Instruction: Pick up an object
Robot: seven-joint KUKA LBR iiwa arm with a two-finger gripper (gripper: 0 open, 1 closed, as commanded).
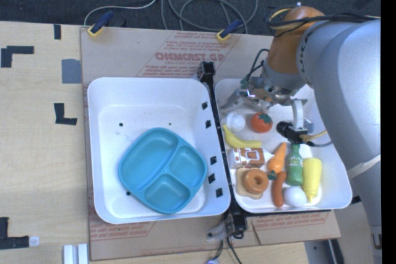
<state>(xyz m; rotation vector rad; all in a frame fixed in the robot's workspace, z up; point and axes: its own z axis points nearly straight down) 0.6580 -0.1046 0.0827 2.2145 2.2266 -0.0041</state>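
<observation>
Grey arm [346,77] with an orange band [289,40], reaching in from the right over the right bin [337,161]. Gripper [265,97] low over that bin's far end, just above a tomato [261,122]. Clenched or released: cannot tell, with the metal parts at the wrist blurred together. Nothing seen held in it. Cannot tell either whether touching the tomato or just clear of it.

Crowded with small toy food, the right bin. Just left of the tomato, a white round piece [235,120]. Below that, a banana [239,140], slanting toward the bin's middle. Beneath the banana, a brown and white packet [249,157], and nearer the front a donut [253,182], touching the packet's lower edge. Right of the packet, a carrot [278,158], tilted, and under it a red sausage [279,189] lying lengthwise. Further right, a green bottle [294,167], then a yellow pepper [312,175] against the bin's right side. At the front corner, a white egg [297,196], touching the sausage and the pepper.

In the left bin [102,133], a blue tray [162,169] with three compartments, lying flat and turned at an angle, toward the front.

Under both bins, a cardboard sheet [179,55], pinned at its far edge by two clamps [99,24]. Beyond it, on dark floor, loops of cable [207,0].
</observation>
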